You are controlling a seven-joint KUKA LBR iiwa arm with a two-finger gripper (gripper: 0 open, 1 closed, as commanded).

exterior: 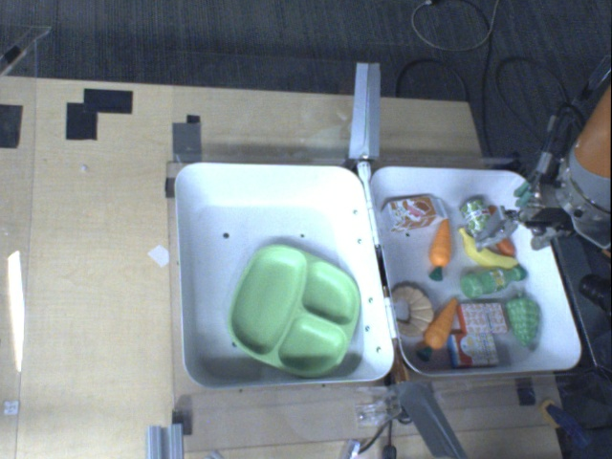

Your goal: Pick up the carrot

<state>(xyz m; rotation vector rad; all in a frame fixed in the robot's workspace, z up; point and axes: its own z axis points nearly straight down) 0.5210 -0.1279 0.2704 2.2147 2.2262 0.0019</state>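
Carrots lie in the right bin (550, 352), 2 of them. 1 carrot (440, 245) sits upright in the view near the bin's middle, just right of a snack pack (412, 212), its green tip pointing down toward the view's bottom. The other carrot (440, 324) lies tilted lower down, between a round tan piece (412, 306) and a printed box (481, 329), touching or nearly touching both.

The tool (505, 222) comes in from the right edge, over the bin's upper right part, above a banana (483, 253) and beside a small can (474, 208). Whether its fingers are spread or closed cannot be told; nothing can be seen between them. It is apart from both carrots.

Green items lie at the right: a pepper-like piece (491, 281) and a bumpy one (523, 319).

The left bin (206, 199) holds a green 3-part plate (295, 309), tilted against the bottom. Both bins rest on the wooden counter (86, 285).
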